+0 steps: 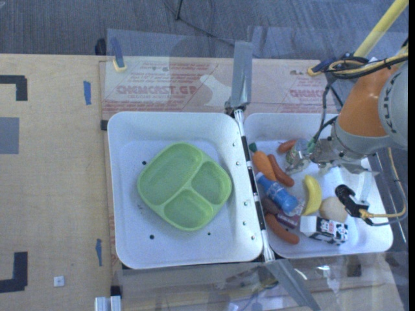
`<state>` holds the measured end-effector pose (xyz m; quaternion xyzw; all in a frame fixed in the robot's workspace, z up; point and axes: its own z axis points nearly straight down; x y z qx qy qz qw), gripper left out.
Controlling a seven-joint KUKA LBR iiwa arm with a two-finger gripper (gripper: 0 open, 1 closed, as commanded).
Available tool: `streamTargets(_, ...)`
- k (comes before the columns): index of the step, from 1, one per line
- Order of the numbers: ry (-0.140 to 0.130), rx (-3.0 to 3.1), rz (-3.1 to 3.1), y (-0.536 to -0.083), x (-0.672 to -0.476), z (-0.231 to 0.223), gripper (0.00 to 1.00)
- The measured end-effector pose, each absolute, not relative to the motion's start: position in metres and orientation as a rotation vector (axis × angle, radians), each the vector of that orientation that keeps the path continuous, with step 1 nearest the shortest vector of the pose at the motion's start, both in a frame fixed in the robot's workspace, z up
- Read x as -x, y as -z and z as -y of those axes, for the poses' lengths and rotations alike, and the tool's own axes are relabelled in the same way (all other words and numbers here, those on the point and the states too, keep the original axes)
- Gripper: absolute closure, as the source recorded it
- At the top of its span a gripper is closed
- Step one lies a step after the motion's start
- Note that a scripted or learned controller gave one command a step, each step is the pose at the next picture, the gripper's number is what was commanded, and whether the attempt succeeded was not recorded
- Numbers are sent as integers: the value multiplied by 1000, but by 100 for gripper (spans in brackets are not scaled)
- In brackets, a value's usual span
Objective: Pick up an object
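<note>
Gripper [303,155] | low in right bin [379,235], upper left part; I cannot tell its jaw state | target: banana [312,194] just below, among clutter | I judge it light, smooth, curved; I would grip across its middle.

Right bin [382,235] crowded; left bin [130,238] margins open.

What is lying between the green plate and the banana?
In the camera view, between the green plate and the banana lie the bins' adjoining walls and a blue bottle.
</note>
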<state>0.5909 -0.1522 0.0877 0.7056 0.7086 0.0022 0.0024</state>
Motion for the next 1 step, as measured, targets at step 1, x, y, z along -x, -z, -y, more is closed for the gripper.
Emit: streamTargets(1, -6, -2218, -2218, -88, -546, 166, 0)
